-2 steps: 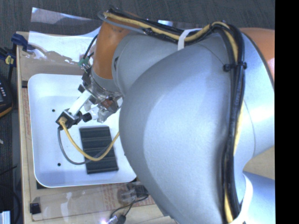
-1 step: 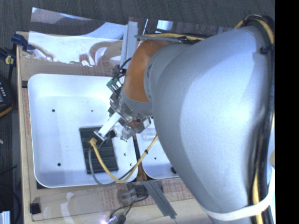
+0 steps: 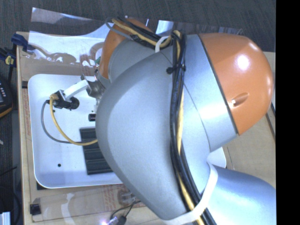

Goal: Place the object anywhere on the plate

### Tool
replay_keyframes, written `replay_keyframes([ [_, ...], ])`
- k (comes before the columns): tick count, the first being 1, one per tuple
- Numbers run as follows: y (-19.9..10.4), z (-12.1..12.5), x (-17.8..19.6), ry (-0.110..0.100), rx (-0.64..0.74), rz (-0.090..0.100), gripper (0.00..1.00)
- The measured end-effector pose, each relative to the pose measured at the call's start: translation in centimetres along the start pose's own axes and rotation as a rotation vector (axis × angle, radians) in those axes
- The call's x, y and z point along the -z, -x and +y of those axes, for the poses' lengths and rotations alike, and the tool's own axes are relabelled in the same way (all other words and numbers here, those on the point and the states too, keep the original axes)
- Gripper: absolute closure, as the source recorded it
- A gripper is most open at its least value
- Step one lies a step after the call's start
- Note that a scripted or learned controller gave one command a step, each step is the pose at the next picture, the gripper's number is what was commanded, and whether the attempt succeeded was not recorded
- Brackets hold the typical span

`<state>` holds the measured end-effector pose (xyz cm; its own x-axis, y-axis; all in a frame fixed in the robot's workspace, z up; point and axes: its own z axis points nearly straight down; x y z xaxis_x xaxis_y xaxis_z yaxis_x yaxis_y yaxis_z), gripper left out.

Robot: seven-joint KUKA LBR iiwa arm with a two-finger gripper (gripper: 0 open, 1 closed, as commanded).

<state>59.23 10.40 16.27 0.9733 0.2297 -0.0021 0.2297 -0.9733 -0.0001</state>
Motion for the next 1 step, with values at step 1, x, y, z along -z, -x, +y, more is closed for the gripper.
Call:
replay_keyframes([
  [1, -5.19, -2.47, -0.70, -0.001, 0.199, 0.002, 1.00],
])
